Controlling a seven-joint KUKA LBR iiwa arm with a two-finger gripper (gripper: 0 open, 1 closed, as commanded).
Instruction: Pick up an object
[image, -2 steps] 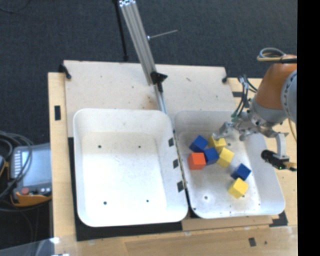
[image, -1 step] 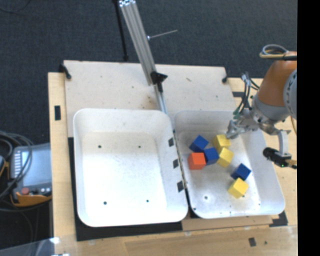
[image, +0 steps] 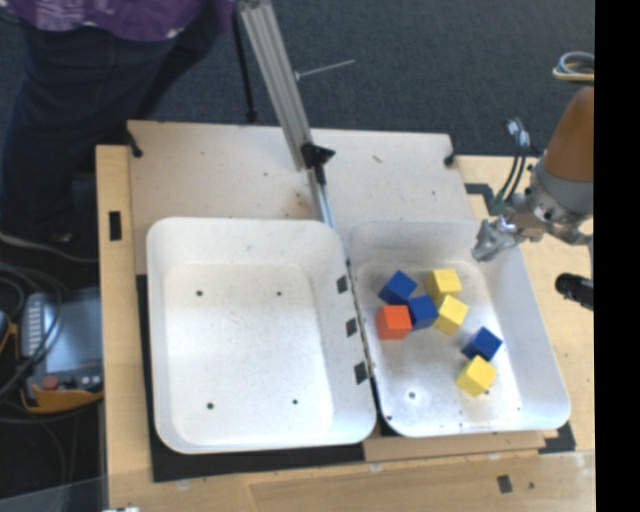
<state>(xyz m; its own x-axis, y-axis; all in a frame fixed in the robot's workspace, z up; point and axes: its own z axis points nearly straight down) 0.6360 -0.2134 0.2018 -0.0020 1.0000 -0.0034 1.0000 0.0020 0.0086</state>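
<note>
Arm (image: 570, 150): enters at right edge of frame, orange band uppermost, wrist angled down-left. Gripper (image: 490, 240): over upper right rim of right bin (image: 530, 330); open or closed, cannot tell. Blocks in right bin: blue (image: 398, 287), yellow (image: 445, 282), blue (image: 423, 311), yellow (image: 452, 314), orange (image: 394, 322), blue (image: 484, 343), yellow (image: 477, 376). Left bin (image: 250, 335): left-centre on bench (image: 230, 170).

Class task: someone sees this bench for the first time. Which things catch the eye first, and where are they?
The cluster of small blue, yellow and orange cubes in the right white bin stands out first. Next, the grey arm's gripper over that bin's upper right rim.
</note>
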